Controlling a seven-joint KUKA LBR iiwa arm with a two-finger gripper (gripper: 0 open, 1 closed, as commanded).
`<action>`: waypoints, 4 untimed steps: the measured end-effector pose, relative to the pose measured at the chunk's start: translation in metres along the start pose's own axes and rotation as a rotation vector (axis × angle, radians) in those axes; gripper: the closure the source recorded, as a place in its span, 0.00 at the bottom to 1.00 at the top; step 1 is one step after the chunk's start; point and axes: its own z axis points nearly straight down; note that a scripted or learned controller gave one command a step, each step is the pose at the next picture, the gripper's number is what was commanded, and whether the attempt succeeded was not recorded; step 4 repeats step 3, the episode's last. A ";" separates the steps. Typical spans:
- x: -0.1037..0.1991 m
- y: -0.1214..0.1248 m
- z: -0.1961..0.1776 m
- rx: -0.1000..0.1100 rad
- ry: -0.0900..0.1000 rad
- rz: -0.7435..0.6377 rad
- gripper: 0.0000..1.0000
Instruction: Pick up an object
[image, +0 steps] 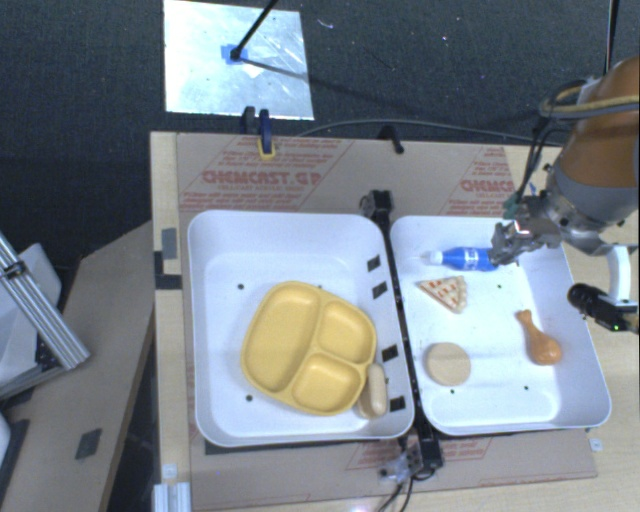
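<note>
**Claw at the blue bottle in the right bin**

In the right bin, near its far edge, the claw sits at the right end of a blue bottle that lies on its side, its white cap pointing left. Whether the claw is spread or pinching the bottle cannot be told. Just in front of the bottle lies a pizza slice; nearer the front are a round cookie and an orange drumstick. The left bin holds a yellow divided tray with a bread roll touching its right corner. Both bins rest on the bench.
</note>
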 end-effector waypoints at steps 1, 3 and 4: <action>0.054 -0.010 0.008 0.006 0.003 -0.004 1.00; 0.171 -0.004 0.004 0.005 0.004 -0.006 1.00; 0.171 -0.004 0.004 0.005 0.004 -0.006 1.00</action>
